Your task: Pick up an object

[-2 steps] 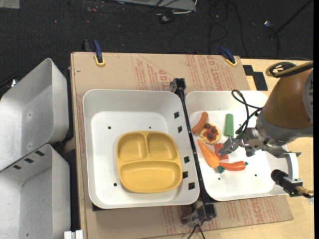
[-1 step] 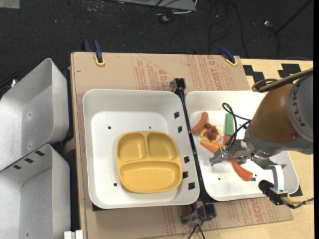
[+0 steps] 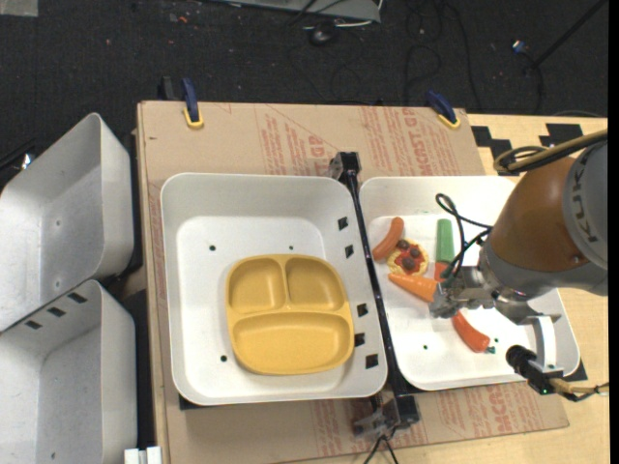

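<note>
I hover my gripper point(image 3: 447, 303) over the orange plastic toy carrot point(image 3: 414, 285), finger state unclear; it looks light, stiff, slippery, best pinched mid-body.

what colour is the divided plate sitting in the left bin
Yellow: the three-compartment divided plate in the left white bin, clearest in the camera view.

The right white bin point(image 3: 411, 370) is crowded at its left by toy foods; bare floor is left along its front.
</note>
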